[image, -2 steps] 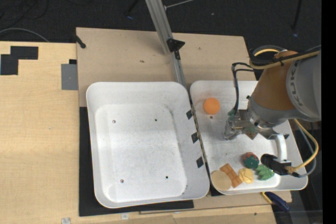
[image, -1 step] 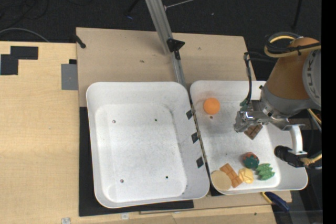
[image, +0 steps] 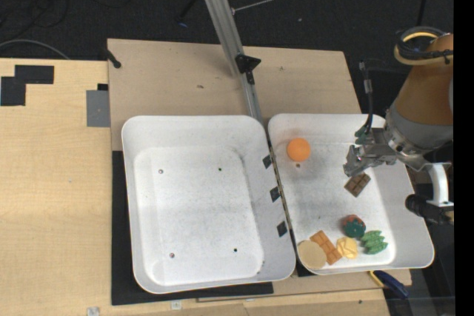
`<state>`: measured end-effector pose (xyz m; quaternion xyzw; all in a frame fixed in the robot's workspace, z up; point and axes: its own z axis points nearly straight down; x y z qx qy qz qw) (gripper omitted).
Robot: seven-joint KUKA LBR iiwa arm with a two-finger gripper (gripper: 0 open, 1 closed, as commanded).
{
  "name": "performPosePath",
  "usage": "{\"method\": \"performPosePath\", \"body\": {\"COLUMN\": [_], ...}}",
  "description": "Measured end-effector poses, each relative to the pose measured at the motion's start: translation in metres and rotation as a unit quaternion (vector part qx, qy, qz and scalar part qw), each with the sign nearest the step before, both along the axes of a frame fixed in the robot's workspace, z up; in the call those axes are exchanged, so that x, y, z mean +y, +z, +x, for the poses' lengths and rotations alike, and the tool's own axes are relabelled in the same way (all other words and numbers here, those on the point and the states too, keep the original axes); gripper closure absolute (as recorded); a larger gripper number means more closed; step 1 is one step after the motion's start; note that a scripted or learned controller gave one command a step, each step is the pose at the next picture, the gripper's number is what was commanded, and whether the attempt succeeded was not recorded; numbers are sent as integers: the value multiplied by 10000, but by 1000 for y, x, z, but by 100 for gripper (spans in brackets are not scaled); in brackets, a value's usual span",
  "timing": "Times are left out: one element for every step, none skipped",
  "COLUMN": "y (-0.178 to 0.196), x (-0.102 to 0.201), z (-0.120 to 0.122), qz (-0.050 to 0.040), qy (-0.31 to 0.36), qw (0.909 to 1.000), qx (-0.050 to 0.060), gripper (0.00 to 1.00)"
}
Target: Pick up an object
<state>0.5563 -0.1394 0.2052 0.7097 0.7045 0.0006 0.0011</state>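
Camera view, right bin (image: 415,255): my claw (image: 358,168) hangs over a brown block (image: 357,185), grip state indeterminable; pick under way, next needing a confirmed lift.

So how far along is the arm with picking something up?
Partly done, it seems. The gripper is over the right bin, and a brown block hangs at its fingertips, seemingly pinched. The orange ball and other toys lie in the bin. A clear lift remains.
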Motion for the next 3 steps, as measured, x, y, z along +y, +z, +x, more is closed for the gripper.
{"method": "performPosePath", "body": {"y": [59,82,78], "x": [-6,-8,45], "z": [-6,-6,-7], "qz": [-3,4,15], "qy": [38,39,56], "qw": [10000,10000,10000], "qx": [-9,12,29], "gripper": [100,100,100]}}
